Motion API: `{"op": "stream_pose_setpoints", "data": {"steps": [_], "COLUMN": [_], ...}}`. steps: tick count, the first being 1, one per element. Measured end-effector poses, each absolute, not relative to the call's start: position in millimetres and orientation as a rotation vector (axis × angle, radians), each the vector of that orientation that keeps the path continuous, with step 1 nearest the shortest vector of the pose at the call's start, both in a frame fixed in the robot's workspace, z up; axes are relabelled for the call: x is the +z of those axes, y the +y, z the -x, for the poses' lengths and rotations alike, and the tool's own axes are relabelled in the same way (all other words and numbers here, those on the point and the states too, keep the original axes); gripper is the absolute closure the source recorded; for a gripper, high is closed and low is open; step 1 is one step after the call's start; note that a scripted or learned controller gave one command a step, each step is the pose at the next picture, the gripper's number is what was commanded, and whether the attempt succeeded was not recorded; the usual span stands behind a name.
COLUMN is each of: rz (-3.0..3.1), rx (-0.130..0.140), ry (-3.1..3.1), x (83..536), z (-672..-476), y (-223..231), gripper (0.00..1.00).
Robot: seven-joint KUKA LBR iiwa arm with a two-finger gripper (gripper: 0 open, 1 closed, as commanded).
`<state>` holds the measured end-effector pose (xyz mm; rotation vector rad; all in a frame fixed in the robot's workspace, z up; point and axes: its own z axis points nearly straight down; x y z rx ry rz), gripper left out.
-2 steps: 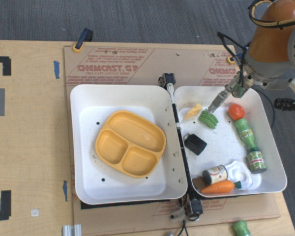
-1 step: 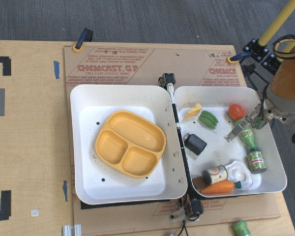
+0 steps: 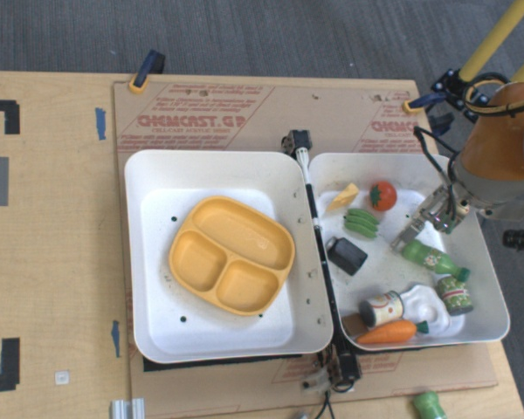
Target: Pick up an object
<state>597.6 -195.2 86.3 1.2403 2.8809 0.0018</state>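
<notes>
**Cardboard under two white bins, gripper low in the right one**

Brown cardboard covers my pale wooden bench, with grey carpet beyond its far edge. The gripper hangs inside the right bin, near its right wall. I see its fingers parted slightly with nothing between them. Just below the fingertips lies a green bottle, tilted. Left of the fingers are a tomato, a cheese wedge, a green pod and a black block, with bare bin floor between the fingers and those. Further below, along the near wall, a small jar, a carrot and a green can crowd together. Well to the left, the left bin holds a yellow divided plate.
</notes>
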Motion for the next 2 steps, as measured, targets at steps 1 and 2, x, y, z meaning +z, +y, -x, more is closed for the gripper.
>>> {"op": "stream_pose_setpoints", "data": {"steps": [1, 2], "rz": [-1.242, -1.193], "rx": [0.001, 0.000], "ry": [2.882, 2.905], "x": [85.5, 93.1], "z": [-596.9, -512.2], "y": [-195.3, -192.7], "gripper": [0.00, 0.00]}}
